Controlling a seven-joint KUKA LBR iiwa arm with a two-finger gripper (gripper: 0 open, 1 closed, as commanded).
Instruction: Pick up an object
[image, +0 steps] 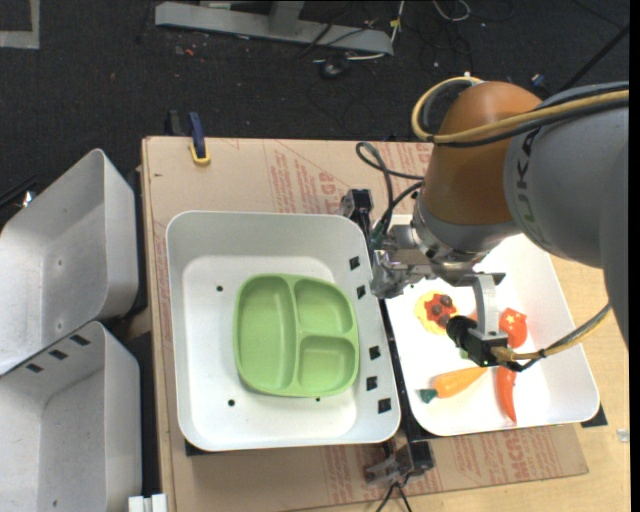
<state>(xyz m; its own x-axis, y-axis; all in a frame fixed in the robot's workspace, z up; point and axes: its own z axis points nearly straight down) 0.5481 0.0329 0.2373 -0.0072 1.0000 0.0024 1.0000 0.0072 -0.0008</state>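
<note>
Since the carrot (458, 381) looks a likely pick, my claw (398, 272) hovers near it — clenched or released, I cannot tell.

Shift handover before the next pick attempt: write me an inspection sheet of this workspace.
Surface: cardboard sheet bearing a white left bin and a white right bin.
Job's things: right bin holds a toy carrot, red chili, red piece and yellow piece with red spots. The left bin holds a green divided plate.
Clutter: clamp on the cardboard's far left corner.
Grippers: gripper hangs above the boundary between the bins, with nothing seen held.
Cables: black cable loops beside the wrist. Floor cables lie beyond.
Surroundings: spare white bins left of the bench, on a dark floor.
</note>
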